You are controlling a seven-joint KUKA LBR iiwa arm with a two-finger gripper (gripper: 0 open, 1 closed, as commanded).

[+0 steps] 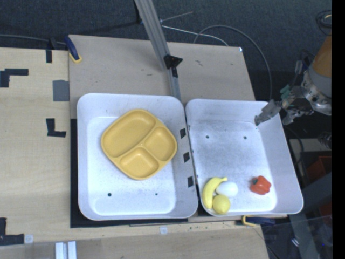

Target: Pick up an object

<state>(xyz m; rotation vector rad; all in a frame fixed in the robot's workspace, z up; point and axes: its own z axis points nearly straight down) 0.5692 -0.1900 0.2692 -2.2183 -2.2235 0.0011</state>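
In the right bin (237, 144), near the front edge, a yellow banana (212, 188), a white egg-like ball (228, 189) and a yellow lemon (221, 203) lie bunched together. To their right sits a small red pepper (260, 185). The left bin (89, 161) holds a yellow divided plate (139, 143). My gripper (276, 115) hangs over the right bin's far right corner, well away from the fruit. It is open, with nothing between its fingers.
A slanted metal pole (153, 28) reaches down to the far rims where the two bins meet. Cables (253, 47) run across the bench behind the right bin. The wooden bench top (32, 144) extends to the left.
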